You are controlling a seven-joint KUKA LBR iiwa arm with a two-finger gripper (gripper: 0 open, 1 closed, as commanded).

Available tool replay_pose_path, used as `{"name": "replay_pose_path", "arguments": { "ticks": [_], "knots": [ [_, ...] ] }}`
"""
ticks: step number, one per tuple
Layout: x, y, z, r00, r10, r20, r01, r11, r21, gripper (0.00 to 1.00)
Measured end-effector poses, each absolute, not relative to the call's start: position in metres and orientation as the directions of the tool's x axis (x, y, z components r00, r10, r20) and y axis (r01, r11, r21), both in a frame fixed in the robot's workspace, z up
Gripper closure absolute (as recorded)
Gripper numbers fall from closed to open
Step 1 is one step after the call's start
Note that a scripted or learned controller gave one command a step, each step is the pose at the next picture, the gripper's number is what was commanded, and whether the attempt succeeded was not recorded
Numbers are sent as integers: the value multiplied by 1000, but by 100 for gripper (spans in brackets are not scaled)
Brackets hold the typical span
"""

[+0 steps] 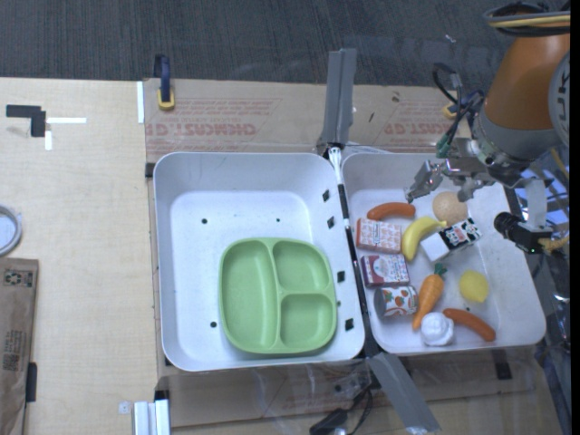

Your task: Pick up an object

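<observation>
— Where do we see the hand [446, 185]?

— Over the far part of the right white bin [515, 326], below the grey arm with its orange band [526, 80]. Its two metal fingers [422, 185] stand apart, pointing down and left, and we see nothing between them, so we read it as open and holding nothing.

— And what lies closest to it?

— A beige egg-shaped object [449, 207] sits just beside the hand, on its near side. To the left of that, a red-orange sausage-shaped piece [391, 211] lies near the far left corner of the bin, below the left finger. A yellow banana [420, 236] curves just near of both, touching or almost touching the egg-shaped object; we cannot tell which.

— The rest of that bin?

— A small black-and-white carton [459, 235] lies to the right of the banana. Along the left wall we see two small red-and-white boxes [380, 236], one nearer than the other, and a small red can [395, 301] nearer again. An orange carrot with a green top [429, 298] lies beside the can, a yellow lemon-like piece [474, 286] sits to its right, and a white rounded object [437, 329] and a second red-orange sausage-shaped piece [471, 323] lie at the near edge.

— And the left bin?

— The left white bin [181, 243] holds a light green divided plate [276, 294] in its near half. Both bins rest on the pale wooden worktop [72, 207].
</observation>
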State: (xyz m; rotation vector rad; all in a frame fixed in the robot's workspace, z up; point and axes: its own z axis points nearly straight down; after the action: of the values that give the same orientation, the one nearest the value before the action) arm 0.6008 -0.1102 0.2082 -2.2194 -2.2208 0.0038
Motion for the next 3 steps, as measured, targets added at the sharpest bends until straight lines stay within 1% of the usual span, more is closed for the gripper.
{"name": "replay_pose_path", "arguments": {
  "ticks": [1,2,3],
  "knots": [
    [593,-115,102,-232,973,-1,973,232,1,0],
    [561,-123,97,-237,972,-2,972,237,9,0],
    [562,-124,106,-233,972,-3,972,233,11,100]
  ]
}}
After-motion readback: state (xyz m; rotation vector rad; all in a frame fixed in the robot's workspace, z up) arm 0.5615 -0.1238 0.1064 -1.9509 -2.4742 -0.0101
